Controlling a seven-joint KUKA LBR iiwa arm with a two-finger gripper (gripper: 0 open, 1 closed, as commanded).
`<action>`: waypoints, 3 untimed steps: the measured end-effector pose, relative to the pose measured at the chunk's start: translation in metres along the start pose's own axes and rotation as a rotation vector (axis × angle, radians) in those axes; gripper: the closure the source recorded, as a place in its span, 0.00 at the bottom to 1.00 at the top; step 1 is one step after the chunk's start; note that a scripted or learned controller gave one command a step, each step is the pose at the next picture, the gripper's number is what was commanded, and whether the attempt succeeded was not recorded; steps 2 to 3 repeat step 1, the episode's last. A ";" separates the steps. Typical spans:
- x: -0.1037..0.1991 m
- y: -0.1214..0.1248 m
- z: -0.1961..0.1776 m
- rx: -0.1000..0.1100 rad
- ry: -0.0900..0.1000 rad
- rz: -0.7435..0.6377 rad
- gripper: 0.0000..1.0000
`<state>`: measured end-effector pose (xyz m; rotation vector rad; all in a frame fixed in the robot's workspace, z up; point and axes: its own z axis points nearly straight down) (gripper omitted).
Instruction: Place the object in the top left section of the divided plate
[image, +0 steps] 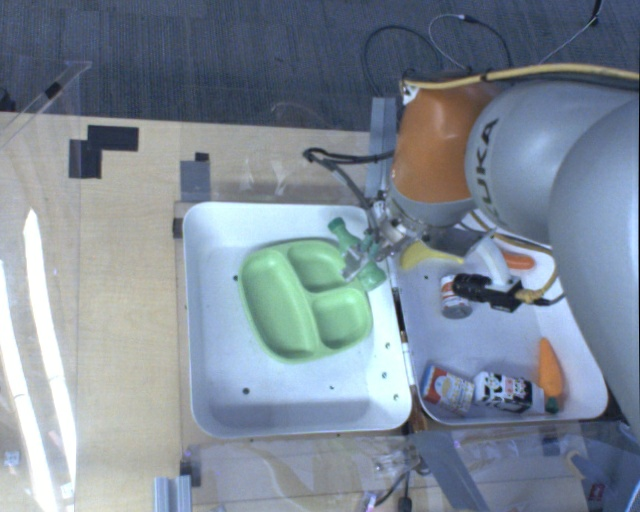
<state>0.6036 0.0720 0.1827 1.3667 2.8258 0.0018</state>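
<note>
The end effector (362, 252) hangs over the right edge of the green divided plate (300, 300), at the right side of the left white bin (210, 330). A small green thing (345, 232) sits right at the end effector, partly hidden by it, so I cannot tell if the fingers are apart or clamped on it. It looks like a little green bottle or toy, but it is too small to be sure. The plate's sections spread out to the left of and below the end effector. To the right of the end effector is the right white bin (575, 395). In it, close by, lies a yellow banana (425, 257). Farther right and lower are a small can (456, 298), an orange carrot (549, 368), and a black and white cow-print bottle (490, 392) lying on its side. Both bins rest on the wooden tabletop (100, 350).
</note>
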 end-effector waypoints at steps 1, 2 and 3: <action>0.000 0.000 0.000 0.000 0.000 -0.001 0.00; 0.000 0.000 0.000 0.000 0.000 -0.001 0.00; 0.000 0.000 0.000 0.000 0.000 -0.001 0.00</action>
